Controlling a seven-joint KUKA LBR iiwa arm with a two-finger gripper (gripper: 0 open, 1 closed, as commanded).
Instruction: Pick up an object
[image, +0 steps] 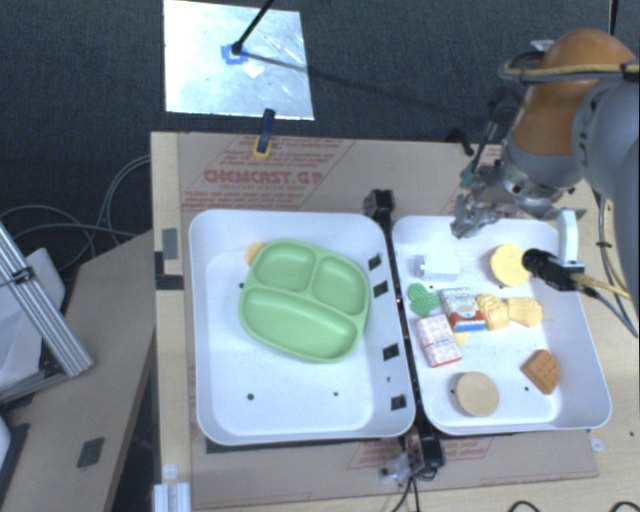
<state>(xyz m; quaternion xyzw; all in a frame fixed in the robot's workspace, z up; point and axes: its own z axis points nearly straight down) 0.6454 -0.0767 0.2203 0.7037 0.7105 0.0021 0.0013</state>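
Note:
My gripper (468, 224) hangs over the far edge of the right bin (580, 385), with nothing visible between its fingers. Just below it a small white block (437, 267) lies on the bin floor. To the right of that block sits a yellow round piece (507, 264). Toward the middle of the bin lie a green toy (424, 298), a red and white box (461, 309), a pink patterned box (437, 340) and a pale yellow toy (510, 311). Nearer the front are a tan round disc (476, 393) and an orange waffle-like square (541, 371).
The left bin (225, 400) holds a green divided plate (303, 299) with a small orange-yellow piece (254, 251) tucked at its far left corner. A black divider (395, 300) runs between the two bins. The arm comes in from the upper right.

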